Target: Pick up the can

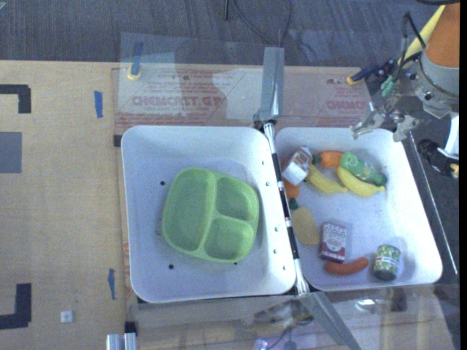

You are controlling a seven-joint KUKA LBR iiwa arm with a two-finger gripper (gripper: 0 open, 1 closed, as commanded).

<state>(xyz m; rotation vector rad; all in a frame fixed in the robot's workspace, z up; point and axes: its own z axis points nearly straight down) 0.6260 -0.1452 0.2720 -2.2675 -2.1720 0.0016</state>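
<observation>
The can, short with a green label and a grey top, stands upright in the front right corner of the right bin. My gripper hangs over that bin's back right edge, far behind the can and well apart from it. Its two fingers are spread open and nothing is between them. The grey wrist with the orange band rises to the upper right.
A red box and a sausage lie just left of the can. Two bananas, a carrot, a green packet and a small white carton crowd the bin's back. A green divided plate lies in the left bin.
</observation>
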